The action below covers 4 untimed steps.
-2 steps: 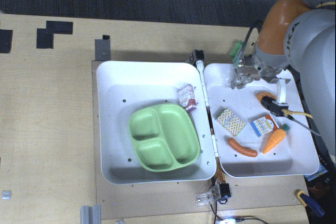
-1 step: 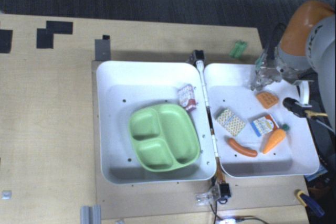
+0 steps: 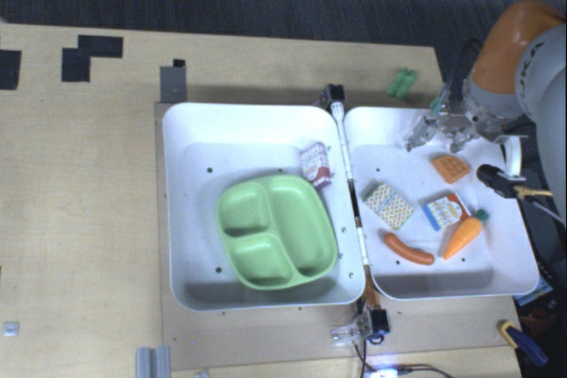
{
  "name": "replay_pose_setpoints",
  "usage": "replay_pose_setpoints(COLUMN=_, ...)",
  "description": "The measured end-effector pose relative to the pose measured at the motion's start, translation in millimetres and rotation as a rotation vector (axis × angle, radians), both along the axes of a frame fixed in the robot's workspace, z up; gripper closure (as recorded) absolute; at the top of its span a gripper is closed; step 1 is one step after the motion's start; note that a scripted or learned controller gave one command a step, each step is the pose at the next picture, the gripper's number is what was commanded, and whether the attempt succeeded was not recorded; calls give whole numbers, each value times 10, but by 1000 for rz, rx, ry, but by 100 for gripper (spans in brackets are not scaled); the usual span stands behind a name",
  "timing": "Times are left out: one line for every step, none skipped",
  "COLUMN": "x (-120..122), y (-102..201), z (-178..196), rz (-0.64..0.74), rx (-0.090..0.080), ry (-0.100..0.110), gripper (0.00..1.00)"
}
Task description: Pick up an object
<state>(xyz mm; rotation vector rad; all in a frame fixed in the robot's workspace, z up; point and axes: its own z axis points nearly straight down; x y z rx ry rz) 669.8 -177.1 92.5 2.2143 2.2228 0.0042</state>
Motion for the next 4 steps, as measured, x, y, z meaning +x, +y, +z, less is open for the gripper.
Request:
replay_pose_setpoints(x=-1, y=304, z=-72, rz=1, rx=1, ry=1, gripper=0)
replay_pose_setpoints(x=16, y=309, z=46, rz=4, rx=1, ry=-4, gripper=100)
replay_pose_setpoints(x=14, y=309, z=45, rz=4, rx=1, ry=-4, gripper=0)
replay_pose_setpoints(x=-172, y=651, z=-76, rz=1, rx=2, ry=2, gripper=0)
